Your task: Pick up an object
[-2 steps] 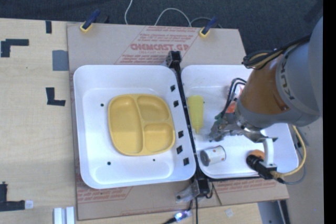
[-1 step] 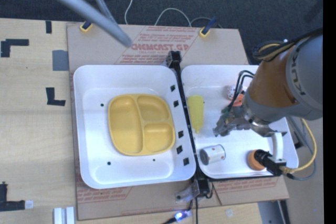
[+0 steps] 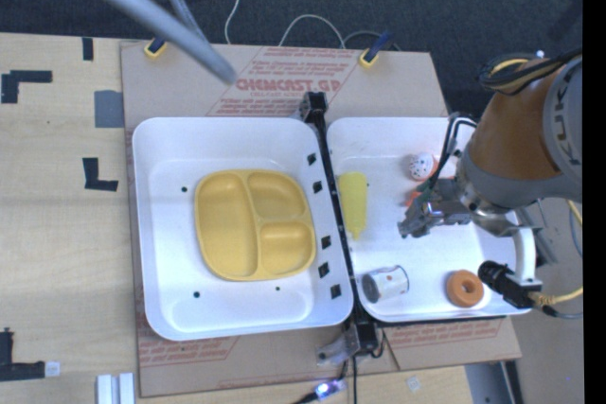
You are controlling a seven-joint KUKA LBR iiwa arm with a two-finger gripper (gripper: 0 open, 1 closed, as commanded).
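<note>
In the right bin (image 3: 379, 132) the pincer (image 3: 414, 224) hangs low over bare floor; whether it is released or clenched I cannot tell. Closest candidates: a yellow piece (image 3: 352, 201) lying at nine o'clock from it against the divider, likely light and smooth, best taken across its narrow width; a small spotted ball (image 3: 418, 166) at twelve, prone to roll; an orange ring (image 3: 464, 289) at five. The yellow divided plate (image 3: 254, 224) sits in the left bin (image 3: 151, 203). Walls crowd every approach on this bench (image 3: 57, 203).

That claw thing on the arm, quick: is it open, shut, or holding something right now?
Gripper: low over the right bin, between the yellow object and the arm; open or shut cannot be told, and nothing is seen held.
</note>
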